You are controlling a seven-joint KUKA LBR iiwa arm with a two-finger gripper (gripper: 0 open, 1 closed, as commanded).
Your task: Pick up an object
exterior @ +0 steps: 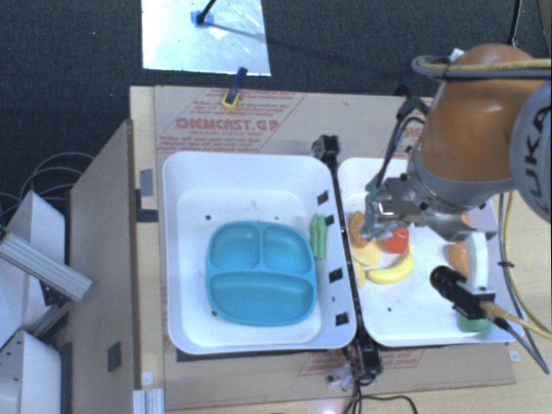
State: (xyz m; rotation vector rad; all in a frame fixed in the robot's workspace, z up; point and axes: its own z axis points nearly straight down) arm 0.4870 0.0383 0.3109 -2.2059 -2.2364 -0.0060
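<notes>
Your arm (483, 119) hangs over the right bin (414, 319). Its tool (376, 226) is near the banana (390, 271); you can't tell its grip.

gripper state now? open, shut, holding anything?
Gripper: cannot be told from this angle. It is low in the right bin, close beside the red piece, with the banana just in front.

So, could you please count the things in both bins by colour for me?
Blue: 1, divided plate
Green: 2, green stick, green piece
Yellow: 2, banana, pale yellow piece
Orange: 2, left orange piece, right orange piece
Red: 1, red piece
Total: 8
</notes>
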